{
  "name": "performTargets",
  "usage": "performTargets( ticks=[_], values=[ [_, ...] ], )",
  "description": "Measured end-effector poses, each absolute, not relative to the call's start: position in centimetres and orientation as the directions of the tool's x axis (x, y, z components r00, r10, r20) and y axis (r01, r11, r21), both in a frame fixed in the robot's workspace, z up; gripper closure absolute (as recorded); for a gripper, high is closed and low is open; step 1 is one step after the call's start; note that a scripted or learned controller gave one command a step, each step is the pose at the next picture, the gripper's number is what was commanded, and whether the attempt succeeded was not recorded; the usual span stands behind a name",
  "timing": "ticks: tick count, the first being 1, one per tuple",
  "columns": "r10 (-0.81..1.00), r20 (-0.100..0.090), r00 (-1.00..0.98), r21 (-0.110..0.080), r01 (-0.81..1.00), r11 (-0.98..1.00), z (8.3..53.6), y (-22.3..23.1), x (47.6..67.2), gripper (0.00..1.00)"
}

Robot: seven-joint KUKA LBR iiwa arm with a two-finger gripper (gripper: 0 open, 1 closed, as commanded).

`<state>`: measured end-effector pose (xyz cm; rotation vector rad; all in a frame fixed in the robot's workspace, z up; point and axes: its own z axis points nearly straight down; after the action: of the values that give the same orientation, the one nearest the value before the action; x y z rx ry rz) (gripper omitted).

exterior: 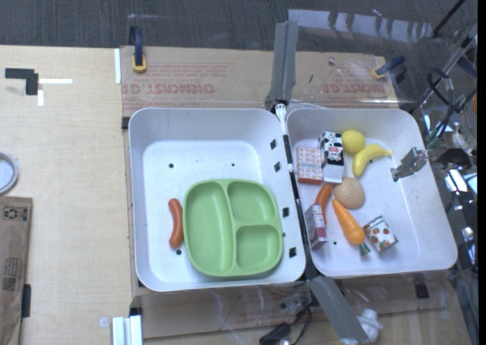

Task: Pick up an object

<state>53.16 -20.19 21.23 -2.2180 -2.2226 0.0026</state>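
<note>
At the right rim of the right-hand shallow white bin (pixel 437 260) sits the hand (pixel 408 163), a small grey metal piece reaching in from the clutter of arm parts and cables at the edge of the view. It is too small and blurred to judge how far it is open, and nothing can be seen in its grasp; whether it touches the bin wall I cannot tell.

Just to the hand's left lies a curved yellow banana (pixel 370 157), with a round yellow lemon-like fruit (pixel 352 140) touching it on the far side. Further left again stand a small black-and-white carton (pixel 331 150) and a flat pink-and-white packet (pixel 308 165). Below and to the left of the hand rests a round tan bread-roll-like object (pixel 349 194), with an orange plastic carrot (pixel 348 223) beneath it and a second orange piece (pixel 323 194) beside it. A slim red-and-white wrapped packet (pixel 315 226) lies near the dividing wall, and a small white box with red and green print (pixel 380 234) sits tilted almost straight below the hand, well apart from it.

Well away to the left, in the other white bin (pixel 152 184), lies a light green divided plastic plate (pixel 231 226) with an orange sausage-shaped toy (pixel 176 223) along its far side. Both bins rest on the pale wooden bench (pixel 61 153).
</note>
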Motion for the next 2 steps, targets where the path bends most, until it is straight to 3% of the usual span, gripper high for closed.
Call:
performTargets(
  ticks=[1,2],
  values=[
    [0.999,0.001,-0.048,-0.003,0.999,0.048,12.2,-12.9,50.8,0.00],
    [0.984,-0.001,0.177,-0.001,0.984,-0.177,19.1,-8.9,51.2,0.00]
  ],
)
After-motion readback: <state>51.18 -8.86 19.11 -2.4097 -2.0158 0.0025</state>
